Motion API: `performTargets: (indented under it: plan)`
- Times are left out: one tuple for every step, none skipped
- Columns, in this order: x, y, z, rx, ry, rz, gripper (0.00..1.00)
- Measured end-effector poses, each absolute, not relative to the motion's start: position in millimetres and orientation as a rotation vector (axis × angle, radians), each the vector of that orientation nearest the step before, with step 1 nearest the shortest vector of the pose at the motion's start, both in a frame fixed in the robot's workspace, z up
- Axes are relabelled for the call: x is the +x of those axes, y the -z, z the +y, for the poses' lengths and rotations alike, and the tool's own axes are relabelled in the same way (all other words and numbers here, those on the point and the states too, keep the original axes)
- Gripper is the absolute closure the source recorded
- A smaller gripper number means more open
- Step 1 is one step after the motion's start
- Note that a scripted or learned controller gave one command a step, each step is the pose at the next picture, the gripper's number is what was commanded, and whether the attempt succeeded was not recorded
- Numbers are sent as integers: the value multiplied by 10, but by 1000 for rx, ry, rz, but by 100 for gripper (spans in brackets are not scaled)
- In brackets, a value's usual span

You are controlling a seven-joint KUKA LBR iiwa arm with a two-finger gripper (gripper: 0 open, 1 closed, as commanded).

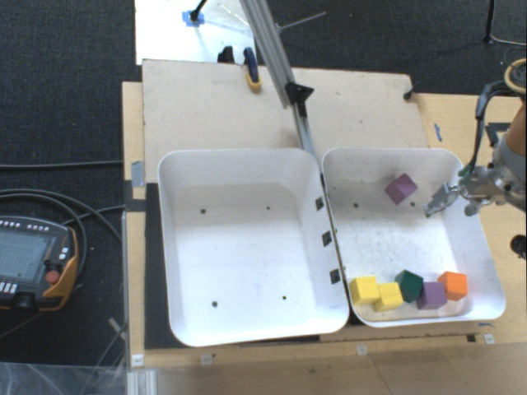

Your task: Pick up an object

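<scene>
The pincer (438, 201) hangs over the right edge of the right bin (486, 245), its metal tips pointing leftward; from this angle I cannot tell what state it is in, and nothing shows in it. Nearest to it lies a lone purple cube (401, 188), a little to its left on the bin floor, well apart from everything else. That looks the easiest thing to take: it has bare floor on all sides, so the pincer could come straight down over it, squared to its faces.

Along the bin's near wall sits a tight row: two yellow blocks (375, 292), a dark green cube (409, 284), another purple block (431, 295) and an orange cube (453, 284), touching each other and close to the rim. Reaching among them risks nudging neighbours or catching the wall. The left bin (177, 220) shares a raised divider with the right one, and a slanted metal pole (268, 35) crosses the worktop (346, 105) behind.
</scene>
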State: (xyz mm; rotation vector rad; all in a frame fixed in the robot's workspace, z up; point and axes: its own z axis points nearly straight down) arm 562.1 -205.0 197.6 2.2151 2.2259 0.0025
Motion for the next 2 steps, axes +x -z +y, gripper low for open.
performTargets:
  plan:
    - [6597,-1095,-2121,2208,-11,2229,0]
    - [6695,-1101,-1982,2205,-22,2209,0]
